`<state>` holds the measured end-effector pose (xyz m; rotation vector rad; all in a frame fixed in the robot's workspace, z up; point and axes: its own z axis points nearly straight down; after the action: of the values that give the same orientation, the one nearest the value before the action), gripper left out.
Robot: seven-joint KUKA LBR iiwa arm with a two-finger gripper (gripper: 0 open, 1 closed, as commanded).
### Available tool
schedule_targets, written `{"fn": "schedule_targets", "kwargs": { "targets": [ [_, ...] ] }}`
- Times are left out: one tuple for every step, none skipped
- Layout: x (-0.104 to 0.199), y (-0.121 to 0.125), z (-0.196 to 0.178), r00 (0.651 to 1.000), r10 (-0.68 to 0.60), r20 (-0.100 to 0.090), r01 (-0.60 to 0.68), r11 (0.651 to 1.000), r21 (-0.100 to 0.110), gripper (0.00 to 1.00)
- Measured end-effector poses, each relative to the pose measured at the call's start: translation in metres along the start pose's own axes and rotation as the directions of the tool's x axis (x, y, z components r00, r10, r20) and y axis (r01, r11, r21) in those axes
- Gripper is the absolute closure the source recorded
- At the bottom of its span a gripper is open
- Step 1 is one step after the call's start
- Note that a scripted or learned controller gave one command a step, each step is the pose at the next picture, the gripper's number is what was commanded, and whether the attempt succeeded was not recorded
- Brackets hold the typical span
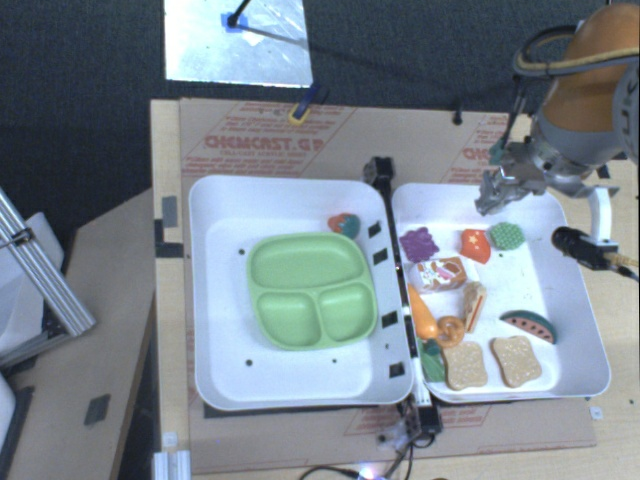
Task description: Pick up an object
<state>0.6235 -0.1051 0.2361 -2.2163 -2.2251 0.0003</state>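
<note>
Arm (590, 78): one, entering from upper right of camera view — grey body, broad orange band above the wrist, dark cables looping over the band. Wrist: bent downward and leftward, tapering to a metallic grey end. Claw (490, 200): at lowest tip of the wrist, pointing down and slightly left, raised rather than resting on anything — nothing seen between its tips. Finger spacing: too small and blurred to tell.
</note>
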Motion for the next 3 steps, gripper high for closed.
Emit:
{"fn": "schedule_targets", "kwargs": {
  "targets": [
    [0.022,-0.05,-0.006,1.0,0.002,0.0,-0.002,1.0,0.001,1.0],
    [0.044,-0.096,-0.006,1.0,0.0,-0.001,0.0,1.0,0.001,1.0],
    [0.053,-0.141,0.018,1.0,0.003,0.0,-0.003,1.0,0.003,1.0]
  ]
}}
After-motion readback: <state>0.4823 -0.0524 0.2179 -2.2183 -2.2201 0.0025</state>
